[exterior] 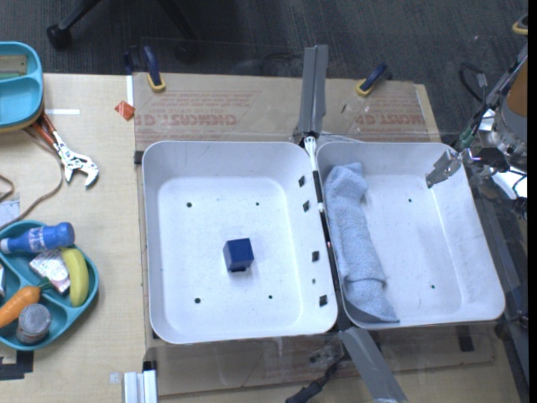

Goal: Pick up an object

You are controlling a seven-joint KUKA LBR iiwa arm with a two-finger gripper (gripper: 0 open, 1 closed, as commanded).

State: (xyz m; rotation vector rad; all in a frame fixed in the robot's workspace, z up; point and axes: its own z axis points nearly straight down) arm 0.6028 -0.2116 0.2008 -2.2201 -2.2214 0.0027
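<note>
Left bin [168,309]: small blue cube [239,253] sits flat on the floor, slightly below centre. Right bin [478,300]: grey rolled towel [357,242] lies lengthwise beside the divider wall. Pincer [443,170] hovers at the right bin's far right rim, well apart from both; open or together: cannot tell

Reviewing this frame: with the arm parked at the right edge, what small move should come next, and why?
Probably swing the gripper leftward toward the grey towel in the right bin. The gripper sits over that bin's upper right rim with nothing under it, and the towel is the nearest object; the blue cube lies farther off in the left bin.
</note>
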